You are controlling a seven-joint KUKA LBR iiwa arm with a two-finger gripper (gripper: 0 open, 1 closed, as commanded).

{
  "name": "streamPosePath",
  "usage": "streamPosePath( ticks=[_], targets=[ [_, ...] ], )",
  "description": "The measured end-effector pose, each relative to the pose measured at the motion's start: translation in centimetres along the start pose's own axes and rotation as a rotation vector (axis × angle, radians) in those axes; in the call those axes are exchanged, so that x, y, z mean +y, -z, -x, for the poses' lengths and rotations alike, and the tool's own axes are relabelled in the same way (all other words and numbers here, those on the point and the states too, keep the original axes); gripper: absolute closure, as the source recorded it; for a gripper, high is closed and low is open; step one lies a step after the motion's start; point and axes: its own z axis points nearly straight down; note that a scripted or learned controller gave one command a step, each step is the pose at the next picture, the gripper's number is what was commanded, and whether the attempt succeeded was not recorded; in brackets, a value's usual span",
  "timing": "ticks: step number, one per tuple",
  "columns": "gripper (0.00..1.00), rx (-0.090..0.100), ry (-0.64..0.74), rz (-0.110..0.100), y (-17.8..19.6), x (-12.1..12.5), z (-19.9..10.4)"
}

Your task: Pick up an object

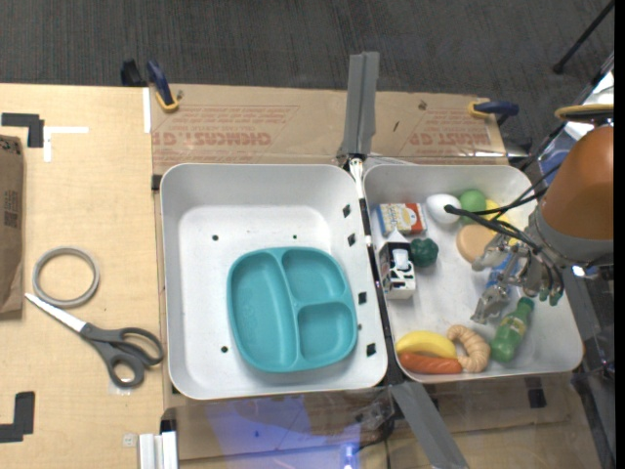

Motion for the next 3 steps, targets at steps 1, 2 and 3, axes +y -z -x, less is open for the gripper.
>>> streamPosePath(
  ticks=[1,2,3],
  targets=[
    [0.00,0.003,0.061,0.000,-1.0,1.7,6.6],
    [1.00,-0.003,0.061,0.000,0.0,1.8,6.8],
    [0.00,-0.003,0.061,0.000,0.0,1.8,6.8]
  ],
)
